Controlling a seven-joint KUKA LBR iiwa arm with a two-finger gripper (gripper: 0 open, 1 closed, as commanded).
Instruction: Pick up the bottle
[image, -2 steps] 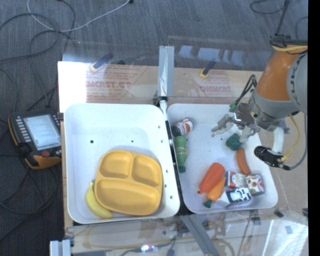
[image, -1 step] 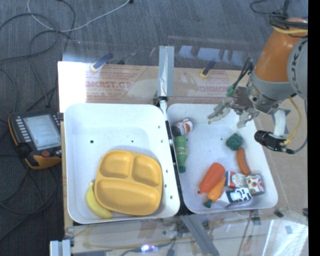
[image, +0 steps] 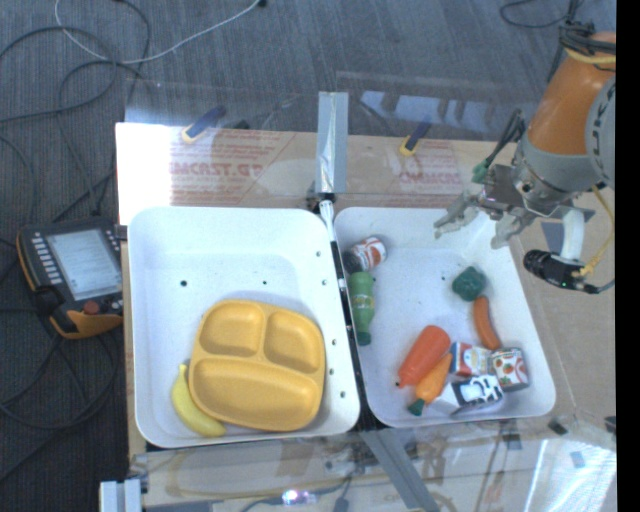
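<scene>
My jaws (image: 478, 217) hang over the far right corner of the right bin (image: 535, 330), above its rear rim. The fingers (image: 450, 220) are spread wide and hold nothing.

The bottle (image: 360, 305) is green and lies on its side in the right bin, tight against the left wall where the two bins meet. Its long axis runs roughly along that wall, with what looks like the neck end toward the far side. Just beyond it lies a small can (image: 367, 253) with a red and white label, close to the bottle's far end but, as far as I can tell, not touching it.

Elsewhere in the right bin: a dark green lump (image: 468, 283), an orange carrot-like piece (image: 485, 322), a larger orange piece (image: 423, 354), and small cartons (image: 490, 375) bunched near the front right. All of these are well apart from the bottle. The left bin (image: 160, 250) holds a yellow divided tray (image: 260, 365) with a banana (image: 192, 405) beside it.

Handling, as I judge it: small plastic bottle, likely light and stiff, with a smooth round body that may roll or slip out of a loose pinch. Best hold is across the middle of the body, fingers straddling its width. The trouble is the wall: one finger has to go down between bottle and bin side, and the gap looks very thin. A grip nearer the free end may suit better.
</scene>
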